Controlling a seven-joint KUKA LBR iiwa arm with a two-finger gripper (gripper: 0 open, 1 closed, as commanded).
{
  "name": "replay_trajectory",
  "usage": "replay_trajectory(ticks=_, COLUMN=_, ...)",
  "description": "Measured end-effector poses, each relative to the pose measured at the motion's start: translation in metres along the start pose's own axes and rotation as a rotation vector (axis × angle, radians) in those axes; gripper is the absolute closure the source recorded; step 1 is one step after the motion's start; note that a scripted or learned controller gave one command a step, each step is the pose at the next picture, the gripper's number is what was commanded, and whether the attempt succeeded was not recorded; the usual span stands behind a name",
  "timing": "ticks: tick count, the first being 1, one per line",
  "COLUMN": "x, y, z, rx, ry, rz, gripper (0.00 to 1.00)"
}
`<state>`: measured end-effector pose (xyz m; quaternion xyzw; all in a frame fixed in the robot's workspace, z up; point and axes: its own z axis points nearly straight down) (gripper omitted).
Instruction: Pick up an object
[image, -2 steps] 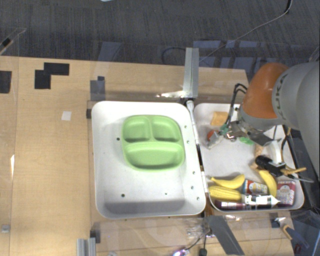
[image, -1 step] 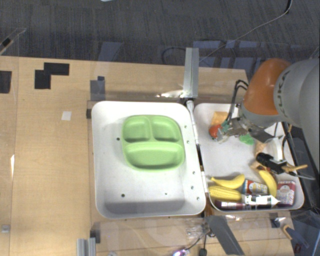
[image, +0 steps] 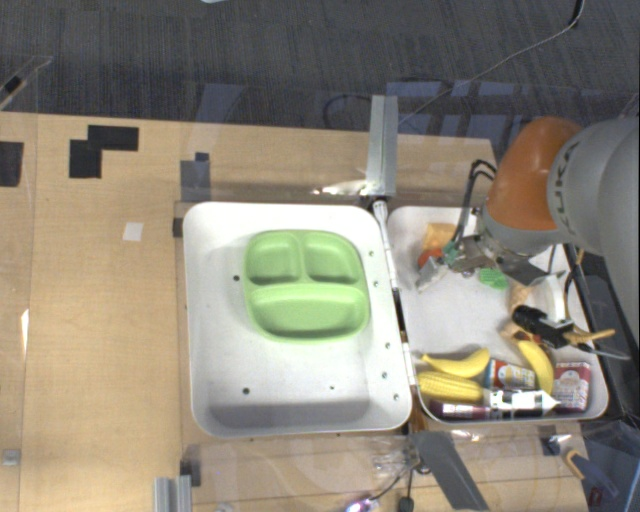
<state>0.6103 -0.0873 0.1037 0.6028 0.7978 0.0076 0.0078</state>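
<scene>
Green, one divided tray (image: 304, 283) lies in the left bin (image: 215, 330). The right bin (image: 440, 310) holds three bananas (image: 455, 364) along its near side, beside one marker (image: 515, 402) and other small things. The tool (image: 440, 262) hangs low in that bin's far part; I cannot tell its state.

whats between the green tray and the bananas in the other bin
In the camera view, the two bins' adjoining walls lie between the green tray and the bananas, plus bare white bin floor on either side.
</scene>
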Motion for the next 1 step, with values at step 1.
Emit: replay_trajectory(ticks=1, x=-0.0273, y=0.0553, z=0.0164, rx=0.014, ry=0.000, rz=0.052, gripper=0.00)
